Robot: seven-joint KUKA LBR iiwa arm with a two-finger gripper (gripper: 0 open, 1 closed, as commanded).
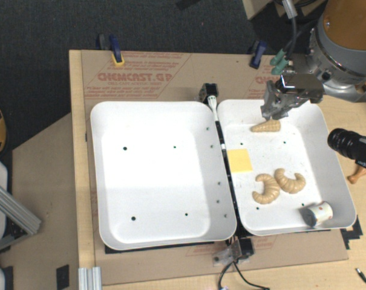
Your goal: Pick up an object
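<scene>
the gripper (273,112) hung at the far end of the right bin (334,162), directly over a tan cone (265,126) whose long axis ran across the bin, tip pointing toward the yellow square (239,161). its fingertips merged with the cone's wide end, so their spread couldn't be told.

End effector (273,112) above cone pastry (265,126), right bin (337,162), two croissants (279,186)
</scene>
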